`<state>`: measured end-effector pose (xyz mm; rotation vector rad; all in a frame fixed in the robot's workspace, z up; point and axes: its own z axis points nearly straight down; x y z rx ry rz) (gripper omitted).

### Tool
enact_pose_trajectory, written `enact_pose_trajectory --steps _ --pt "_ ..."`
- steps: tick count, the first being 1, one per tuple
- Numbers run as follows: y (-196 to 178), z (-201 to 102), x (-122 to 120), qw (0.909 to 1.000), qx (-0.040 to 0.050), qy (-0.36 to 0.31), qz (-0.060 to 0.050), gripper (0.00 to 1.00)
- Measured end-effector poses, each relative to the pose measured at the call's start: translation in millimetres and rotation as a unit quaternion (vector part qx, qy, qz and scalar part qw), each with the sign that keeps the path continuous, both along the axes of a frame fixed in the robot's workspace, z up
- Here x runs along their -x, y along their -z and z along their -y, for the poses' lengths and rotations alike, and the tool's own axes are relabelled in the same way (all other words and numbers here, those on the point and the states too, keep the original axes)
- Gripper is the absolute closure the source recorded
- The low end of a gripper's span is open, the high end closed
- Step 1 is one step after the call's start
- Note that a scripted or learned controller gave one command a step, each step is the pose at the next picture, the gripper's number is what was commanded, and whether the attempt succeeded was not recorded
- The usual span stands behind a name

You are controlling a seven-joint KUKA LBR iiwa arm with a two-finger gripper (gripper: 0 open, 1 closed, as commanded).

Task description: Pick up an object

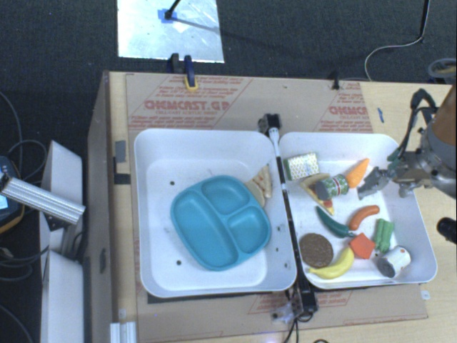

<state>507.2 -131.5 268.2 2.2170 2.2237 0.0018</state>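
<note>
The right bin (413, 229) holds several toy foods: an orange carrot (356, 171), a red sausage (365, 215), a dark green pepper (331, 223), a green pickle (383, 234), a red-orange cube (363, 246), a yellow banana (335, 266), a brown cookie (315, 249), a small can (333, 188) and a green-speckled box (303, 166). My gripper (374, 181) reaches in from the right over the bin's upper right part, just right of the carrot and above the sausage. Nothing shows between its fingers.
The left bin (153, 213) holds a blue divided plate (219, 221) with a tan waffle-like piece (261, 184) at its upper right. A white and grey cup (393, 261) lies in the right bin's lower right corner. Cardboard (214, 102) lines the bench behind the bins.
</note>
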Motion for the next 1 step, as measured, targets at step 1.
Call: enact_pose_trajectory --steps 1 --pt "137.9 -10.5 -39.1 1.0000 -0.0005 0.001 -0.002 0.00"
